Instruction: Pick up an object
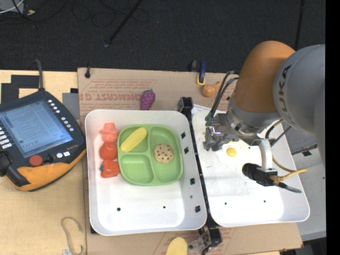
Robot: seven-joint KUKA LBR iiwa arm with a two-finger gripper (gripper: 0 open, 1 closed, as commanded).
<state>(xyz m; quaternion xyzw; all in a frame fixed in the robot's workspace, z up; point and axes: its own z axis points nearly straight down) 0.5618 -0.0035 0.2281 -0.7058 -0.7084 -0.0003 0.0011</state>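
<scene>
fingers on the gripper [214,141] hang low in the right bin [297,209], apart or together i cannot tell, and should centre over the yellow piece [231,152] just beside before closing.

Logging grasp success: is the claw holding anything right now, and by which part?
Nothing shows in the claw; the small yellow piece lies on the floor of the right bin, beside the claw.

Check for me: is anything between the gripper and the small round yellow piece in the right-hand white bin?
Nothing visible stands in the way. The gripper hangs close beside the small round yellow piece, on its divider side, with just the floor of the right white bin showing between them.
</scene>
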